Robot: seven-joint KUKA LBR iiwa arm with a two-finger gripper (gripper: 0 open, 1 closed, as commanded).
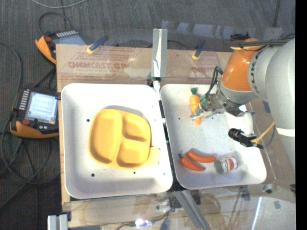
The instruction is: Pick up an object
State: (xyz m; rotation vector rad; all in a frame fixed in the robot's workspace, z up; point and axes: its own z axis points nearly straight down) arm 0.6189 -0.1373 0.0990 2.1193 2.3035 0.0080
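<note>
A yellow divided tray (pixel 121 138) lay in the left bin (pixel 72 176) — beside it, off the counter, an orange-edged handheld pendant (pixel 36 112) rested on grey carpet (pixel 29 13) among black cables (pixel 14 66).

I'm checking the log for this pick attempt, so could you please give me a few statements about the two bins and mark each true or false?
1. The yellow divided tray lies in the left bin. True.
2. The toy carrot lies in the left bin. False: it is in the right bin, near the gripper.
3. Two red sausages lie near the right bin's front edge. True.
4. The small can stands upright on the tray. False: it lies beside the sausages.
</note>
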